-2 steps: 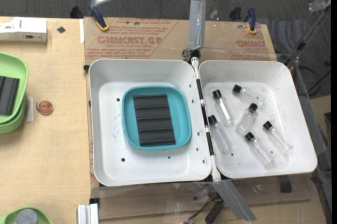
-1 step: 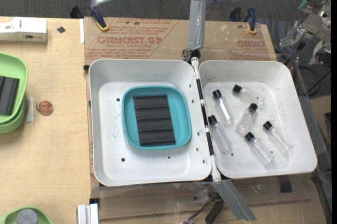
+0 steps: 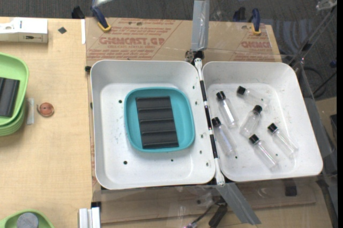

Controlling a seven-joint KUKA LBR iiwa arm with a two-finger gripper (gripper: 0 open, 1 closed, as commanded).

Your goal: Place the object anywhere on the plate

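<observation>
Two white bins (image 3: 107, 168): teal plate (image 3: 185, 119) left, vials (image 3: 225, 106) right.

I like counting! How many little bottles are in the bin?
6 clear vials, all in the right bin. None seems hidden.
</observation>
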